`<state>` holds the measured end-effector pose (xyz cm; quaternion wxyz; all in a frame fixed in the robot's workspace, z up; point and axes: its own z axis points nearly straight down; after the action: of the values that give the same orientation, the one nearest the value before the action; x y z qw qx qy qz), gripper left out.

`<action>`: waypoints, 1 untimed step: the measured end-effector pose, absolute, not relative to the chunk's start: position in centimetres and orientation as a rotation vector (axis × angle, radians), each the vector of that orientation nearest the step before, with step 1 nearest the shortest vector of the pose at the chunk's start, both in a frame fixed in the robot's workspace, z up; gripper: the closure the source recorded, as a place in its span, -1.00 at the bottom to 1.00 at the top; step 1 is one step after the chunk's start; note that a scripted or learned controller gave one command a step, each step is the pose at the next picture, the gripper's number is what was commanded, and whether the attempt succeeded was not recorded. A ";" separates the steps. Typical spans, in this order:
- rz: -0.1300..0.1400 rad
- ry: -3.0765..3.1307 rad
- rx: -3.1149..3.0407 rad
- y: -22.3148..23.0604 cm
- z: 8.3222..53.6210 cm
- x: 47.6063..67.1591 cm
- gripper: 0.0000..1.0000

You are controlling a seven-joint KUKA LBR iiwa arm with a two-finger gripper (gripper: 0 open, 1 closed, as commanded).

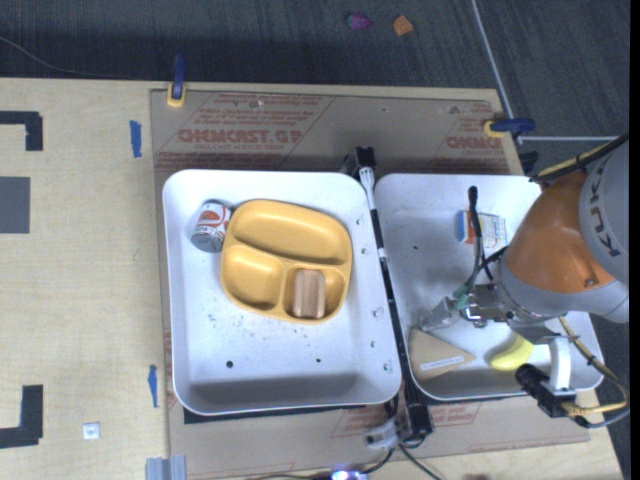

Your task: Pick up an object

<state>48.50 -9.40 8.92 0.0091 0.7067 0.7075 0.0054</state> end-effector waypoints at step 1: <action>0.017 2.211 2.207 -9.4 8.9 48.5 -1.00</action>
<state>48.50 -9.44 8.93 0.0087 0.7064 0.7078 0.0056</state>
